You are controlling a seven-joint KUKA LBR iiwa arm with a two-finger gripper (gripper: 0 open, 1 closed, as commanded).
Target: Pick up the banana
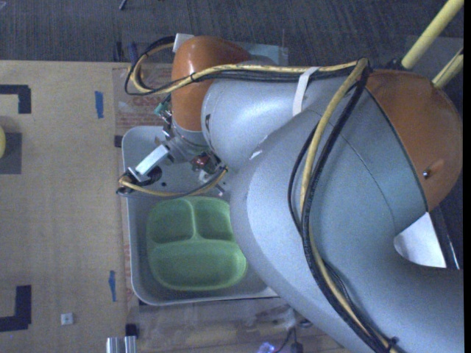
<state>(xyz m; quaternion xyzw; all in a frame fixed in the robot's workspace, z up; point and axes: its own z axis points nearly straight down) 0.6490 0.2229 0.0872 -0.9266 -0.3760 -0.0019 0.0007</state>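
My gripper (202, 165) hangs low over the upper part of a white bin (135, 219), just above the top edge of a green divided plate (193, 245). The orange wrist band (197, 79) and the thick grey arm cover the gripper from above. The arm also hides the bin's right side and everything further right. A small yellow thing (2, 143) pokes in at the far left edge of the view, on the wooden bench and cut off by the frame.
The green plate fills most of the bin's visible floor. The wooden bench (59, 212) spreads left of the bin, with black corner marks and blue tape strips. Dark floor lies beyond the bench's top edge.
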